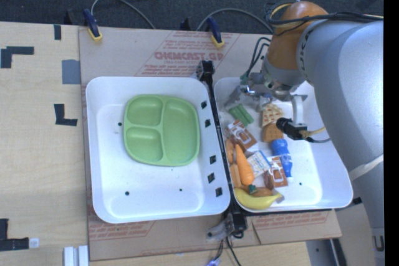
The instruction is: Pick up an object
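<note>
The grey arm (349,71) reaches in from the right, its orange band (293,34) sitting over the far end of the right bin (324,187), and the pincer (265,93) hangs low over that bin's far left corner; whether it is released or clenched I cannot tell, since the wrist hides most of it, and nothing can be seen held in it. Just below it lie the loose objects: a green packet (240,114), a tan cracker-like piece (271,116), a small red-and-white wrapper (240,134), a blue item (279,147), an orange carrot (242,165) and a yellow banana (259,199) along the near edge (the pile hugs the bin's left wall). The left bin (103,152) holds a green divided plate (161,129), lying flat. Both bins rest on a brown cardboard sheet (168,53) clamped to the table (37,152).
</note>
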You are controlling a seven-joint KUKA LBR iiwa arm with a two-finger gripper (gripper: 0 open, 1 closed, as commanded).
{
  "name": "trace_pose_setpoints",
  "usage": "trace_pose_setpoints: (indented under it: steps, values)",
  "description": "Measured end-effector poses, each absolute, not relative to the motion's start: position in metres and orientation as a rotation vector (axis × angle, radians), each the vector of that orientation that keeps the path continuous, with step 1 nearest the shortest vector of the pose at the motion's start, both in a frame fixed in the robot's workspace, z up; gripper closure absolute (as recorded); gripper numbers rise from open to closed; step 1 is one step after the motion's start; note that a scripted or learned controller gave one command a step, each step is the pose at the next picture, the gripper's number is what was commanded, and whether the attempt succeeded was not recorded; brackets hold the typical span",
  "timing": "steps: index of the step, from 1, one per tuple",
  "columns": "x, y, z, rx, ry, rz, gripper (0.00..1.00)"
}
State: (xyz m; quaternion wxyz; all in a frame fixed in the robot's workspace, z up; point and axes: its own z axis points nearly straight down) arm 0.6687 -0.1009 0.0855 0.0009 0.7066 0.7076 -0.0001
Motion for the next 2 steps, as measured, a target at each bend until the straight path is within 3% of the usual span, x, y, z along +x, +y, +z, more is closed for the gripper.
trace_pose_setpoints:
  steps: [2]
  values:
    - [0.6687,-0.0972,0.0854,2.219,2.222,-0.001,0.0]
